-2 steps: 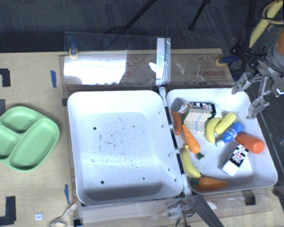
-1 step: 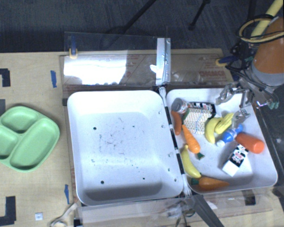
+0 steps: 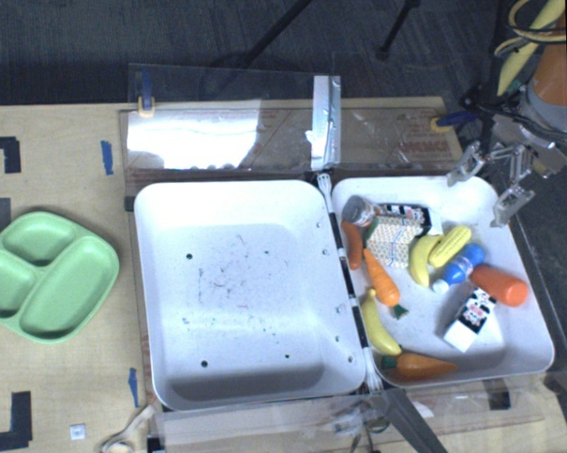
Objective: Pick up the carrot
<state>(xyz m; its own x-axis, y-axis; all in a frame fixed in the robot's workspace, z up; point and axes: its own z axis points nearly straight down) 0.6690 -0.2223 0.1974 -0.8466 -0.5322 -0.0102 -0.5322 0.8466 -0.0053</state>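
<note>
Carrot: the orange tapered toy carrot (image 3: 381,279) lay in the right white bin (image 3: 532,337), near its left wall, slanting from upper left to lower right.
Close neighbours: a second orange piece (image 3: 353,246) lay just beside the carrot's upper end, against the divider; a yellow plastic banana (image 3: 377,326) lay just below its lower end, along the same wall.
Front of bin: another orange tapered vegetable with a dark tip (image 3: 419,363) lay against the near wall.
Centre of bin: a speckled mesh-like packet (image 3: 390,242) sat just right of the carrot, with a dark printed wrapper (image 3: 401,213) above it and a small grey round item (image 3: 356,210) at the upper left.
Right of bin: a bunch of yellow bananas (image 3: 435,253), a blue-capped small bottle (image 3: 460,266), an orange bottle lying on its side (image 3: 501,287) and a white carton with black cow patches (image 3: 472,319).
Left bin: the left white bin (image 3: 170,216) showed scuffs on its floor.
Bench: a green divided plastic plate (image 3: 47,275) rested on the wooden bench (image 3: 56,165), well apart from both bins.
Writing: the wrapper and carton carried print, too small to read.
Gripper: the metal two-finger gripper (image 3: 491,181) hung over the right bin's far right corner, well apart from the carrot.
Jaws: spread apart, nothing between them.
</note>
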